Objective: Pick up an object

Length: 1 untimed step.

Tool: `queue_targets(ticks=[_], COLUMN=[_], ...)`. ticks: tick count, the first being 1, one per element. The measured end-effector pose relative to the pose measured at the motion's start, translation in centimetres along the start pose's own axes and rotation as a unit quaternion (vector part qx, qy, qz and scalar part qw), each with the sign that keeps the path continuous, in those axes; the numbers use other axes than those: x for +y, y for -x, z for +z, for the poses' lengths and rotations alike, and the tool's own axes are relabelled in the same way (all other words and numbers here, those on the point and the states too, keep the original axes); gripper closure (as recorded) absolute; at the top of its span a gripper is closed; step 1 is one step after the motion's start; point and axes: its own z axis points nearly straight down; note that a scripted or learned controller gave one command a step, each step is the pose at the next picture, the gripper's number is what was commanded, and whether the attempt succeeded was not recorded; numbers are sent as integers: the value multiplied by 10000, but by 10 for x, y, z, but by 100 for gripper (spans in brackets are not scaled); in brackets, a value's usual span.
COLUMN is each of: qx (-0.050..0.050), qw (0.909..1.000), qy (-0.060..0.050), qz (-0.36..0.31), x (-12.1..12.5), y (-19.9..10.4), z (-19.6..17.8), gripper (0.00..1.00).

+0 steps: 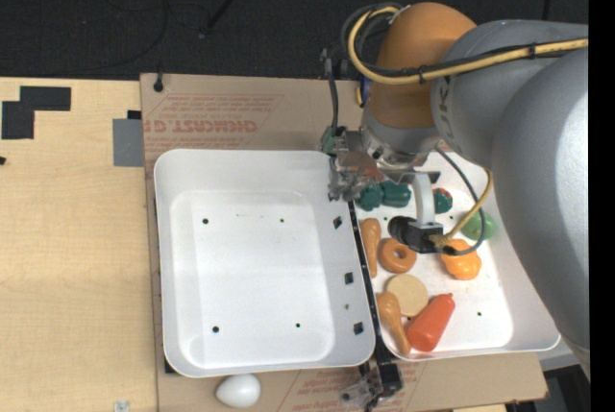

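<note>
Arm: I see my grey arm (pixel 524 132) come in from the right, with its orange band (pixel 418 64) up high over the right bin.
Gripper: my gripper (pixel 357 178) hangs at the far left corner of the right bin, by the wall between the 2 bins. I cannot tell how it is set.
Right bin: the right bin (pixel 495 324) has toy food in it. I see a brown donut (pixel 396 255), a round tan cookie (pixel 406 293), a red bottle shape (pixel 430 323), an orange fruit (pixel 461 262), a long orange carrot (pixel 390 318) and a dark green piece (pixel 384 197).
Nearest thing: the dark green piece lies just beside my gripper.
Left bin: the left bin (pixel 245 271) sits touching the right bin.
Bench: a white egg shape (pixel 237 390) lies outside, near the front of the left bin.
</note>
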Motion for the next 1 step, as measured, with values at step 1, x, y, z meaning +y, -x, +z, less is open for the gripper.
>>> queue_targets(ticks=[1], qx=[6], qw=[10000], qy=[72], qz=[9], x=[28], y=[-29], z=[-92], gripper=[100])
